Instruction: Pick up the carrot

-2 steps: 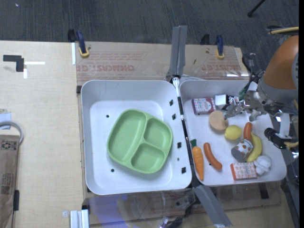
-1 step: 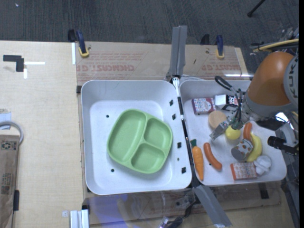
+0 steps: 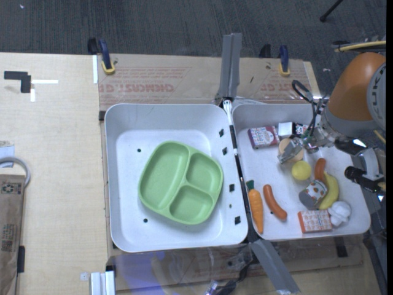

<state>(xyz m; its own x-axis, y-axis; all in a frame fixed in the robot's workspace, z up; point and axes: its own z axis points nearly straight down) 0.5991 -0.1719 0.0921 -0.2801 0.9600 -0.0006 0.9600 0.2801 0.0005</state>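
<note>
Carrot (image 3: 255, 210): orange, lying lengthwise against the left wall of the right bin (image 3: 363, 225), green stem end pointing up the view, tip near the bin's front corner. Just to its right, a reddish sausage (image 3: 274, 202), slanted, apart from the carrot. Further right, a small red carton (image 3: 315, 222), a white garlic bulb (image 3: 339, 212), a banana (image 3: 331, 191) and a grey round piece (image 3: 312, 195) beside it. Above those, a yellow lemon (image 3: 301, 171) and a second orange-red piece (image 3: 320, 168).

Hand (image 3: 291, 152): metallic, lowered over the upper middle of the right bin, just above the lemon, well apart from the carrot. Whether spread or pressed together: cannot tell. Nothing seen between the tips. A dark red packet (image 3: 263, 136) just left of the hand.

Left bin (image 3: 116, 183): holding a green divided plate (image 3: 180, 182) with three compartments, turned at a slant. Both bins side by side on the surface (image 3: 49, 134).
</note>
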